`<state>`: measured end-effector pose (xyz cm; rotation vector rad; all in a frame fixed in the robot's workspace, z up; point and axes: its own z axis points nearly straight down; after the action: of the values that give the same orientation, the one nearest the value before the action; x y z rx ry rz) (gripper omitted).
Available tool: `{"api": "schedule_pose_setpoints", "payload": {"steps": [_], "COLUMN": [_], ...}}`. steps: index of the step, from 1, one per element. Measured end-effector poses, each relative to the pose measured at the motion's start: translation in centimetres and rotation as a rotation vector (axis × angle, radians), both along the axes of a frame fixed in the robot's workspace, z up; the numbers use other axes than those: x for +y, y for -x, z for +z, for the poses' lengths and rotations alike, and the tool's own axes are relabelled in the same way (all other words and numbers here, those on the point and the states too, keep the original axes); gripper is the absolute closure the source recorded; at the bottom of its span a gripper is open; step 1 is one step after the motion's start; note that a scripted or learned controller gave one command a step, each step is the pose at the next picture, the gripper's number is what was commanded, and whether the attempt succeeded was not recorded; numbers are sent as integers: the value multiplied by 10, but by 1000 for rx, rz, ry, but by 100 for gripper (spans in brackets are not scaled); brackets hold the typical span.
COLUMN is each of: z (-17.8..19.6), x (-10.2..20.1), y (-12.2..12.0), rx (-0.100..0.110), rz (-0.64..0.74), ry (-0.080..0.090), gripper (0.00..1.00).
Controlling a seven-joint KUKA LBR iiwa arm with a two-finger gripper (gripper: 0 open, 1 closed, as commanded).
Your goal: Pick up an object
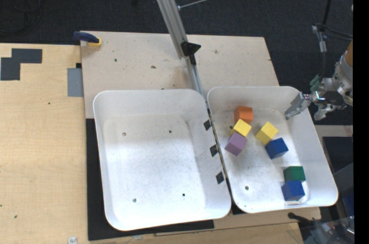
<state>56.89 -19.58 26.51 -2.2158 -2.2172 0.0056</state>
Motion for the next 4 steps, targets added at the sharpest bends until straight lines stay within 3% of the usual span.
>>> {"api": "schedule_pose_setpoints", "payload": {"steps": [1,4], "z": [2,-146], "x": [0,0], "y": [-1,-5], "rx": [-4,1], "rz": [1,1], "ry": [1,-1], "gripper": [0,0]}}
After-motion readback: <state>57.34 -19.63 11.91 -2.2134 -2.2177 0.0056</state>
